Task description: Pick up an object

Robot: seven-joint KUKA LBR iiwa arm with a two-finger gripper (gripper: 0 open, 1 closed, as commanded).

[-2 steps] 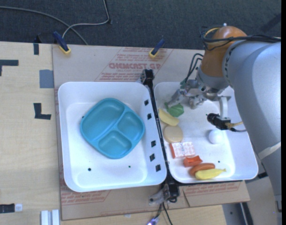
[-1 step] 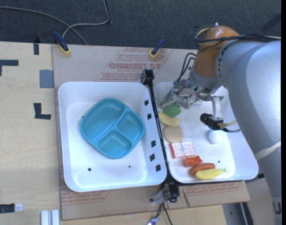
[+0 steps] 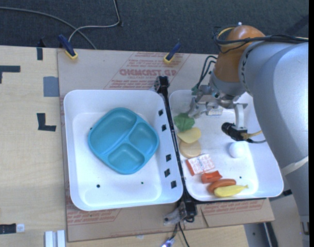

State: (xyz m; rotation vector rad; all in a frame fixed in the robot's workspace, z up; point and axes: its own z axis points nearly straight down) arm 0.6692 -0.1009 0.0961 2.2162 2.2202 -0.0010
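The gripper (image 3: 196,108) hangs low in the right bin (image 3: 259,181), just above the crinkly green leaf (image 3: 184,122); whether its fingers are parted can't be told. Below the leaf lie two smooth pale rounds (image 3: 189,142), a red-and-white packet (image 3: 201,164) and a glossy yellow banana (image 3: 231,190).

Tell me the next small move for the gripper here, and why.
Probably lower a little onto the green toy food piece. The gripper sits just above and right of it in the right bin, near the divider, nothing visibly between its fingers. The pale yellow piece touches the green one, so descend carefully.
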